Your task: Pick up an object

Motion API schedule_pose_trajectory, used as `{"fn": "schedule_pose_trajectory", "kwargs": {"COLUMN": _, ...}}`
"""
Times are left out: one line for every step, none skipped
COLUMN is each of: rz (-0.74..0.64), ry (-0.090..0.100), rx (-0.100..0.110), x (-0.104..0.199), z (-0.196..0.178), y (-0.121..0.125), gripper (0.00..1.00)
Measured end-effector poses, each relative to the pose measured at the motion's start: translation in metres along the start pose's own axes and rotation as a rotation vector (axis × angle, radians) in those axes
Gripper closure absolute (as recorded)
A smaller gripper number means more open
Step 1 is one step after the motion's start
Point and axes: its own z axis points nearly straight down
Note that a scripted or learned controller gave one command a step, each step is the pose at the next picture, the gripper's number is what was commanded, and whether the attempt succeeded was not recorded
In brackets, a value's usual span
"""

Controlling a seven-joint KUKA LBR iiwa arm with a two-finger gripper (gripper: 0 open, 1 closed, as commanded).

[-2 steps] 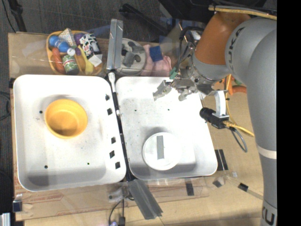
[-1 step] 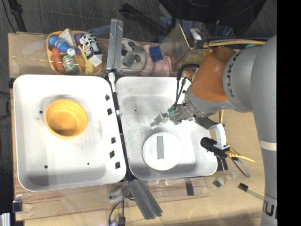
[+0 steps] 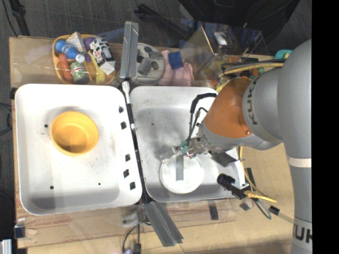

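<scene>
A: Status? Where is the arm?

B: Lower centre of the frame, in the right bin. The gripper sits over the rim of a white bowl. One grey finger lies across the bowl. Whether the claw is apart or clamped on the rim can't be told from here.

A: Step?

B: Looks like the descent onto the bowl, grasp unconfirmed. Next move calls for closing on the rim, then a straight lift.

A: Other candidates?

B: A yellow bowl in the left bin, centre left.

A: Any writing?

B: "KUKA" on the arm's grey link, right of frame. Nothing else legible.
</scene>
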Motion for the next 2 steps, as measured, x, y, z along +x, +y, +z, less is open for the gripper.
{"fn": "schedule_pose_trajectory", "kwargs": {"rz": 0.255, "ry": 0.000, "rx": 0.008, "x": 0.000, "z": 0.003, "y": 0.030, "gripper": 0.00}}
{"fn": "schedule_pose_trajectory", "kwargs": {"rz": 0.084, "ry": 0.004, "rx": 0.012, "x": 0.015, "z": 0.005, "y": 0.023, "gripper": 0.00}}
